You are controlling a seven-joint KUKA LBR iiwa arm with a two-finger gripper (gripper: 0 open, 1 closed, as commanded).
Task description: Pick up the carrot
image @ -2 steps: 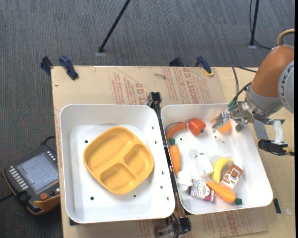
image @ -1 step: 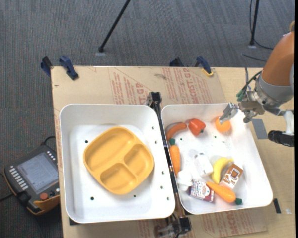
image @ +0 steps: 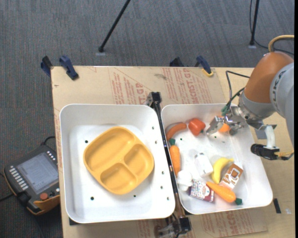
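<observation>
An orange carrot (image: 175, 158) lies lengthwise along the left wall of the right bin (image: 260, 175). A second carrot (image: 221, 192), with a green end, lies near that bin's front right. My gripper (image: 220, 127) hovers over the back of the right bin, well right of the first carrot and behind the second. A small orange piece (image: 223, 128) shows right at the gripper's tip; I cannot tell whether it is gripped or just lies beneath.
The right bin also holds a sausage (image: 175, 129), a red-orange item (image: 196, 126), a white bottle (image: 203, 163), a banana (image: 219, 168), a small carton (image: 232, 175) and a pouch (image: 201, 191). A yellow divided plate (image: 118, 159) sits in the left bin (image: 72, 133).
</observation>
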